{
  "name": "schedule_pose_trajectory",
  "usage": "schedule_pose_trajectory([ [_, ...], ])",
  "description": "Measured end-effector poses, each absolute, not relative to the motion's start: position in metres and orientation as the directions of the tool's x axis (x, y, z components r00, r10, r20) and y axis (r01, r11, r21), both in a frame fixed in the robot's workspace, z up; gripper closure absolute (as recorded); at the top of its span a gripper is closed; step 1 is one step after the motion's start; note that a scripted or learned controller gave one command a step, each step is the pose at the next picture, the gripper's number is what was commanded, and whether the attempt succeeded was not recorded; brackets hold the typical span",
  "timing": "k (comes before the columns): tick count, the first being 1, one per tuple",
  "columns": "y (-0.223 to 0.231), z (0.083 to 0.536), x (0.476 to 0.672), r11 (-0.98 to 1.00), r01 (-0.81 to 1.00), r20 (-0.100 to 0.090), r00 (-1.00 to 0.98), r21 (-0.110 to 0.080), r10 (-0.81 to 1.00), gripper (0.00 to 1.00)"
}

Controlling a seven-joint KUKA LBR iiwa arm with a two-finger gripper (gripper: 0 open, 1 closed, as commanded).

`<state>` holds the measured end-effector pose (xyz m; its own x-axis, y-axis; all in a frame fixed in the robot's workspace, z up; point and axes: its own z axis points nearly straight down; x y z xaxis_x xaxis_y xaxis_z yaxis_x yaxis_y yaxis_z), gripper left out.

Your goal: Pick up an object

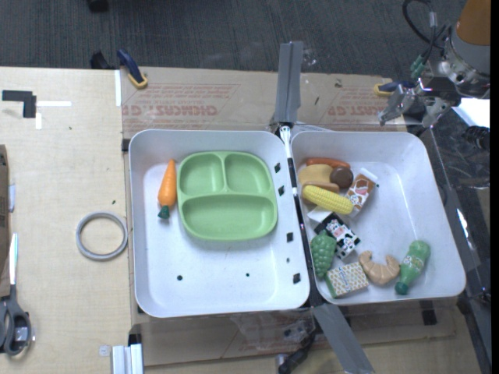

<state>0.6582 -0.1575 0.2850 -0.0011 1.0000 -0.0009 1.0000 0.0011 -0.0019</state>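
Note:
My gripper [413, 107] hangs above the far right corner of the right bin [413, 209], its two fingers spread open with nothing between them. Below it in the right bin lie several toy foods: a corn cob [327, 201], a sausage [326, 163], a small milk carton [362, 190], a black and white box [341, 233], a green broccoli piece [323, 251], a cracker [347, 279], a croissant [380, 269] and a green bottle [412, 265]. The left bin [210, 287] holds a green divided plate [228, 195] and a carrot [167, 186].
A grey ring [102, 234] lies on the bench left of the bins. Scissors [13, 318] sit at the left edge. A metal divider bar [288, 84] runs between the bins at the back. Clamps [132, 68] hold the cardboard behind.

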Motion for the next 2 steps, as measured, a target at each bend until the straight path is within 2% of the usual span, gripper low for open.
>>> schedule_pose_trajectory([
  [1, -0.141, 0.239, 0.644, -0.108, 0.994, -0.001, 0.108, -0.003, 0.994, 0.0],
  [2, -0.105, 0.155, 0.659, -0.023, 1.0, -0.001, 0.023, -0.002, 1.0, 0.0],
])
